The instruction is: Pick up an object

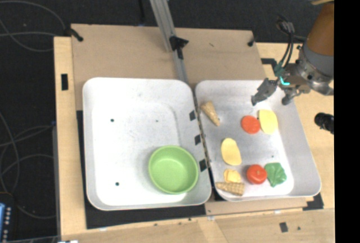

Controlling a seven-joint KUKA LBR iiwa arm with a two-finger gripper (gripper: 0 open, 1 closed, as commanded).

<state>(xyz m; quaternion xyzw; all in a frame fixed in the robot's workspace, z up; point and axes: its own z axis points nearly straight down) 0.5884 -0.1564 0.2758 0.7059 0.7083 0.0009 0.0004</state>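
Observation:
My gripper (274, 94) hangs over the far right part of the right bin (236, 93), open, with nothing between its fingers. Just below it lie a red round piece (250, 124) and a yellow piece (269, 121), side by side. Further toward the front are a pale yellow oval (230, 151), a red tomato-like piece (256, 174) and a green piece (275, 174). A tan cone-shaped piece (211, 113) rests near the bin's left wall. At the front left corner sit a small yellow block (232, 175) and a waffle-patterned piece (231, 188).
The left bin (124, 107) holds a green bowl (173, 169) near its front right corner. A grey metal pole (160, 8) slants up from between the bins at the back. The arm's orange band (322, 34) stands at the right edge.

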